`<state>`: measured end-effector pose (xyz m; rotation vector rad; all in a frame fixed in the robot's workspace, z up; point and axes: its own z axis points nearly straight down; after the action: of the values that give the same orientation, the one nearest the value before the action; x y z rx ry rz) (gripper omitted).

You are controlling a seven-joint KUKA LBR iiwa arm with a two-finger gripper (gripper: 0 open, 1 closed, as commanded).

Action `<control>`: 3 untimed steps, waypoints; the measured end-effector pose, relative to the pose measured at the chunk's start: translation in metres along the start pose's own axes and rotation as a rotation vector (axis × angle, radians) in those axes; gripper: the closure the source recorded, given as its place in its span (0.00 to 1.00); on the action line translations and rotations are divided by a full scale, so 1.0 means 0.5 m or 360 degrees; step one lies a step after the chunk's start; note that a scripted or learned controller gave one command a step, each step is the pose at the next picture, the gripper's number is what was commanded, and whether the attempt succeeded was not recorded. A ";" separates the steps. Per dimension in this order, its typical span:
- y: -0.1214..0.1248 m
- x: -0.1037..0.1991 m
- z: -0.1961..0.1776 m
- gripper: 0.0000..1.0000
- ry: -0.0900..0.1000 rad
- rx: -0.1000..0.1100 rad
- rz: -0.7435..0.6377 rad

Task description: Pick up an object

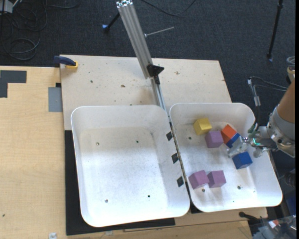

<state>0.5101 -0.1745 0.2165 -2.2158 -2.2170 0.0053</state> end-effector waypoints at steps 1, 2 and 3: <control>0.001 -0.001 -0.004 0.00 -0.0002 -0.0007 0.0004; -0.013 -0.015 0.095 0.00 0.0000 0.0002 0.0002; -0.006 -0.022 0.183 0.00 -0.0002 -0.0004 0.0004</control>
<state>0.5066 -0.1852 0.1250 -2.2208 -2.2158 0.0035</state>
